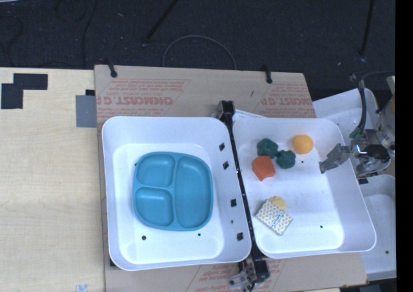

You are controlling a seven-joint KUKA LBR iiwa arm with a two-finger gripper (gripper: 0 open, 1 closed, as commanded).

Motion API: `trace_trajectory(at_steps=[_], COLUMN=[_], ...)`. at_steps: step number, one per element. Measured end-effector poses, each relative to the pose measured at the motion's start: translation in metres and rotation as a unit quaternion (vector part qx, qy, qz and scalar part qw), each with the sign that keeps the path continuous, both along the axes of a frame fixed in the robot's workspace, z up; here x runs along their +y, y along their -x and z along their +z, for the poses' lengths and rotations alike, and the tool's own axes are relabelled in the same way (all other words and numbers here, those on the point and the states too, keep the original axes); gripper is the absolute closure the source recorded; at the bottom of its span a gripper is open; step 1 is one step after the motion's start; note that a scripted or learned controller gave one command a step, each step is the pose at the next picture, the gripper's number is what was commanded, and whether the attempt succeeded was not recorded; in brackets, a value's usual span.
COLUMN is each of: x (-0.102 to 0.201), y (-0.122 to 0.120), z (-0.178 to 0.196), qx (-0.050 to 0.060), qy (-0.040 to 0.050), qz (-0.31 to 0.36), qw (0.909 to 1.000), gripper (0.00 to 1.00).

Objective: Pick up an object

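The right bin (308,238) holds several small objects. Two dark green lumps (267,147) (286,159) sit near its back, with an orange ball (302,144) to their right and a red-orange piece (262,167) just in front. A patterned white packet (276,220) lies nearer the front, touching a small yellow piece (277,202). My gripper (332,158) hangs at the bin's right side, right of the orange ball and apart from every object. Nothing is seen in its grasp.
The left bin (122,136) contains a blue divided plate (173,190). A black hinge strip (236,181) runs between the bins. Cardboard (193,94) lies under both bins. The arm's wrist and cables (373,149) crowd the right bin's right rim.
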State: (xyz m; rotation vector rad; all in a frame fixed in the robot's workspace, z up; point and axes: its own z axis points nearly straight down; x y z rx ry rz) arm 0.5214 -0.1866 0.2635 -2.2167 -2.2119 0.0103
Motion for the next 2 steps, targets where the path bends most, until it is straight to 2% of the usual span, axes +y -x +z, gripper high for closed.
trace_trajectory(at_steps=[1,2], x=[0.000,0.004], y=[-0.002,0.008], z=[0.005,-0.052], qx=[-0.005,-0.002], qy=[0.0013,-0.0002], qz=[0.001,0.001], qw=[1.0000,1.0000], gripper=[0.00,0.00])
